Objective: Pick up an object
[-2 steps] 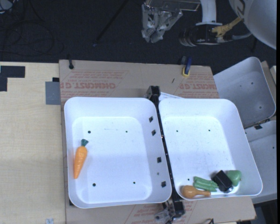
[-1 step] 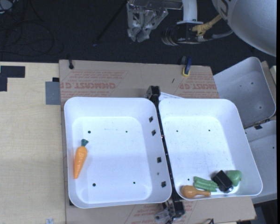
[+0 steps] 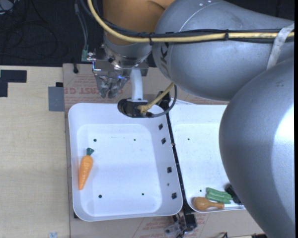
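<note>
Grey arm (image 3: pixel 228 58) takes up most of what I can see from up here, a great rounded bulk swinging in from the right and crossing over the right bin, with a yellow cable (image 3: pixel 188 35) strung along it and the orange band (image 3: pixel 134 6) glowing just above the wrist. Below it the pale wooden tabletop (image 3: pixel 25 133) carries the two shallow white bins side by side on a sheet of brown cardboard (image 3: pixel 72 83). The left bin (image 3: pixel 119 212) lies fully open to view; the right bin (image 3: pixel 198 133) is half hidden under the arm. The tool (image 3: pixel 111 89) hangs over the cardboard just beyond the far rim of the left bin, near its far left corner, and it touches nothing that I can make out; it is too small and dark for me to tell how it is set. A toy carrot (image 3: pixel 85 169), orange with a green top, lies in the left bin close to its left wall, well apart from the tool. In the near corner of the right bin a green pea pod (image 3: pixel 218 195) sits just beside a tan pear-shaped toy (image 3: pixel 206 204), the two about touching.
</note>
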Controlling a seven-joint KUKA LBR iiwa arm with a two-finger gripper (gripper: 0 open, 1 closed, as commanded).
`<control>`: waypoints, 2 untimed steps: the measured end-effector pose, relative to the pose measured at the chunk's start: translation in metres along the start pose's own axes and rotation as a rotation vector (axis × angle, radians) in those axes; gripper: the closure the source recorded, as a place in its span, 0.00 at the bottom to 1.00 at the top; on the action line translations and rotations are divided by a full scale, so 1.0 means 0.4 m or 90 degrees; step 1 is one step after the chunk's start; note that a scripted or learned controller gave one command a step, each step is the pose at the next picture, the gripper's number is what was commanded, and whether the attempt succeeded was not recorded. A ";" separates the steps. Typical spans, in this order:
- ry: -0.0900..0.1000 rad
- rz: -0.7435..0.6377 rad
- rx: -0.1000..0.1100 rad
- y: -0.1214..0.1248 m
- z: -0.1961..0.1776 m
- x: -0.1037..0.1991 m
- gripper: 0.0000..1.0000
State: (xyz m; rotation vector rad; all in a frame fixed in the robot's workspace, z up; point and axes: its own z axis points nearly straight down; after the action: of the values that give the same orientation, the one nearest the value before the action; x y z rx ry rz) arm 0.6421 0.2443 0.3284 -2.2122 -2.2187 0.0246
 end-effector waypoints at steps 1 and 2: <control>0.001 0.002 -0.004 0.003 0.182 0.000 1.00; 0.002 0.003 -0.008 0.006 0.169 -0.002 0.00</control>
State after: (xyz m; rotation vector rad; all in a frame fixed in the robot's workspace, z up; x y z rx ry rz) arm 0.6435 0.2433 0.2609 -2.2220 -2.2187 0.0062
